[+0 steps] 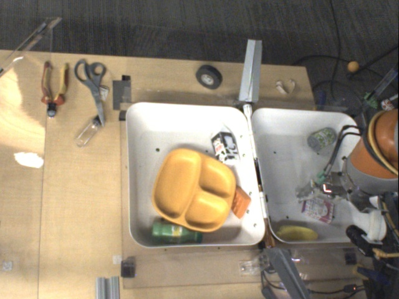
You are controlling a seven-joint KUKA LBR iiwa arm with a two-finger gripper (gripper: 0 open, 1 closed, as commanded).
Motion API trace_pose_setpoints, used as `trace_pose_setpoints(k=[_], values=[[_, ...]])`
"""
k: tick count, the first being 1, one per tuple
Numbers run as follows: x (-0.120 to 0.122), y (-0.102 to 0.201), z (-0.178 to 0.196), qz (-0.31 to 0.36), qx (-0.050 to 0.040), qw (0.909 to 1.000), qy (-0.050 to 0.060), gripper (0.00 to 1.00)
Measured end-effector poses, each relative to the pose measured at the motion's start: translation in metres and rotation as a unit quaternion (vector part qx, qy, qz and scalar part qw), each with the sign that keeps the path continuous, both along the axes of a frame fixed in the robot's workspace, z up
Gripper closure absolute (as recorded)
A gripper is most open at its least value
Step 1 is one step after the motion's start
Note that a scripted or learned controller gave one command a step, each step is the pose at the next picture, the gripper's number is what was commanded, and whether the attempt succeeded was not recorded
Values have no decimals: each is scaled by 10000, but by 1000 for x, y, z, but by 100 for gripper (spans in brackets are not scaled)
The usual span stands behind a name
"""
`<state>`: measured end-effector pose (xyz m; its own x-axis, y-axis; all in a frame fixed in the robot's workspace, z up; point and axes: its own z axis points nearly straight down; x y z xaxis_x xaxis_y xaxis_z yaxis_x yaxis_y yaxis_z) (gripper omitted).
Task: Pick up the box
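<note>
A small orange box (241,202) lies in the left bin (140,167), tucked partly under the edge of a yellow divided plate (193,189). A black-and-white printed box (224,146) rests near the same bin's back right corner. My gripper (325,188) hangs over the right bin (280,136), just above a pink-and-white packet (319,209) and well to the right of both boxes. The arm's orange band (381,143) sits at the view's right edge.
A green can (174,232) lies under the plate's front edge. The right bin also holds a crumpled greenish wad (322,139) and a yellow banana-like piece (297,233). Scissors (93,86), pliers (53,87) and a tape roll (209,76) lie on the bench behind the bins.
</note>
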<state>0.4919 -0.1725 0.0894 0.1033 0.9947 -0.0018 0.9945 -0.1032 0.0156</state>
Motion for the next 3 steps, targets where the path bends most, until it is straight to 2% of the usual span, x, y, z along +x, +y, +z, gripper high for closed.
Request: trace_pose_setpoints(k=[1, 2, 3], values=[[0, 38, 0, -354, -7, 9994, -13, 0], [3, 38, 12, -343, -15, 9994, -50, 100], [3, 38, 12, -345, -14, 9994, -49, 0]])
